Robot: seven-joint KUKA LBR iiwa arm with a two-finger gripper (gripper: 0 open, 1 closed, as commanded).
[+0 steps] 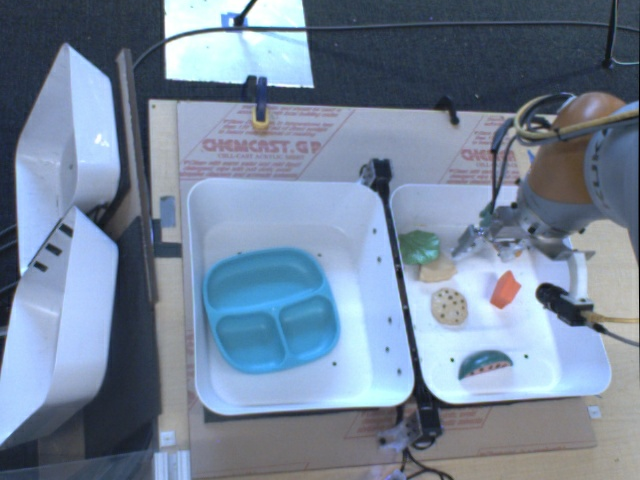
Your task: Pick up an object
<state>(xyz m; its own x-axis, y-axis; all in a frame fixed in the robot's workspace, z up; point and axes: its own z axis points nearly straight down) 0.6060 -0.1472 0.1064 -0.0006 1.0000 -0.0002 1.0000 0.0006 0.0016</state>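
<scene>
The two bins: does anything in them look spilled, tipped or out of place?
Nothing stands out. The blue tray lies flat in the left bin. In the right bin the green piece, cookie, orange block and watermelon slice lie apart, all inside the walls.

This is looking like a robotics lab. A protective-film sheet (300, 143) is covering the worktop (165, 268), cables (400, 33) are trailing over dark carpet (60, 8), and spare white bins (60, 268) are standing far left of the gripper (478, 240).
</scene>
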